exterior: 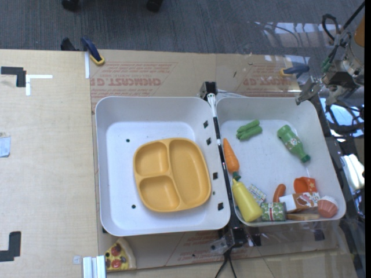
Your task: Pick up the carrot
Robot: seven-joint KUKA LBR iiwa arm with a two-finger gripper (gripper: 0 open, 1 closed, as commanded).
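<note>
The carrot [230, 156] lies against the left wall of the right bin [317, 120], its lower tip just above the yellow bottle [246, 201]. The gripper [324, 80] hangs over that bin's far right corner; how far open it is I cannot tell. With the wall so close, a finger may land on the rim or nudge the bottle, and the carrot could roll away.

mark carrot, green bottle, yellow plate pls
carrot [231, 155], camera view, mid-body of the orange root by the right bin's left wall.
green bottle [291, 142], camera view, middle of the bottle body.
yellow plate [191, 167], camera view, floor of its large right compartment.
</note>
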